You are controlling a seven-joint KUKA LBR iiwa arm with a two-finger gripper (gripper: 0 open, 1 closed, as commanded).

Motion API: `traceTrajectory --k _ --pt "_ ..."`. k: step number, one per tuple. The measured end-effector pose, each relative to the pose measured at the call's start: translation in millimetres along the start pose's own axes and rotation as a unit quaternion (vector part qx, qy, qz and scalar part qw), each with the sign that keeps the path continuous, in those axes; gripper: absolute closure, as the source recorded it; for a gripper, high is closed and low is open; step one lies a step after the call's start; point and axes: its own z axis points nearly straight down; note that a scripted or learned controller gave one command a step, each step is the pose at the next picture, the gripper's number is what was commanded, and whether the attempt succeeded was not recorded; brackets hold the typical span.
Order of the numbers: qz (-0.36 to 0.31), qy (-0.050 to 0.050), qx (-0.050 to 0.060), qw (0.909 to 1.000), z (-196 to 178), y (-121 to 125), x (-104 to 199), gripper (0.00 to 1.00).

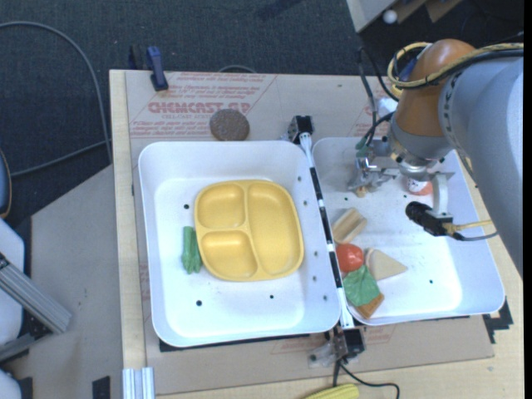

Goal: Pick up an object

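While the arm [465, 98] hangs over the far end of the right bin [474, 293], you're looking at the approach step: nothing has been picked yet, as far as this view shows. The gripper [366, 177] sits low near the bin's back left corner, close to the divider clips, and its metal parts blur together there, so you cannot tell how wide it stands or whether anything is in it.

Your candidates lie nearer the camera in that same bin. There's a tan block [348, 222] just beside the bin's left wall, apart from the gripper. Below it a red piece [350, 257] touches a pale wedge [386, 264], and a green piece [362, 288] overlaps an orange-brown slab at the near corner. A small red and white item [420, 188] peeks out beside the wrist.

Over in the left bin [166, 306], you've got a yellow divided plate [248, 228] with a green strip [191, 250] touching its left edge. Those are well apart from the arm.

My read: the tan block is the nearest free-standing target. The next move calls for a short shift toward the camera, fingers spread across the block's narrow side, then a straight descent. Watch the wall; it crowds the block on one side, and the cluster below offers no clean gap.
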Motion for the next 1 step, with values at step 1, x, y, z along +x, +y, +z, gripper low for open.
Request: traceTrajectory --k 1 --pt "-0.001 0.000 -0.001 1.0000 -95.5 -42.8 44.8 1.00"
